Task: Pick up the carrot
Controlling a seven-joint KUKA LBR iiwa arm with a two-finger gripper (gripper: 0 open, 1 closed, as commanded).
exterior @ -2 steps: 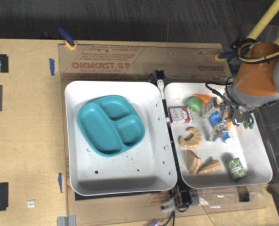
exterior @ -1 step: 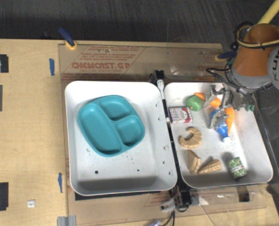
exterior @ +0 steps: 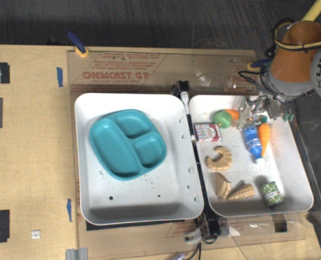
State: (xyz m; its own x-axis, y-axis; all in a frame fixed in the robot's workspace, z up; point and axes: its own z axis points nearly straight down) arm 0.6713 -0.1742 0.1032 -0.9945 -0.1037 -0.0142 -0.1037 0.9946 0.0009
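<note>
Whether the jaws stood apart or together could not be told. The gripper (exterior: 256, 110) hung over the top of the right bin (exterior: 299, 186), just above the carrot (exterior: 264, 138), which lay beside a blue bottle (exterior: 253, 142). A teal tray (exterior: 128, 143) sat in the left bin (exterior: 95, 199).

Two white bins (exterior: 90, 161) sit side by side on the bench (exterior: 25, 145).
</note>
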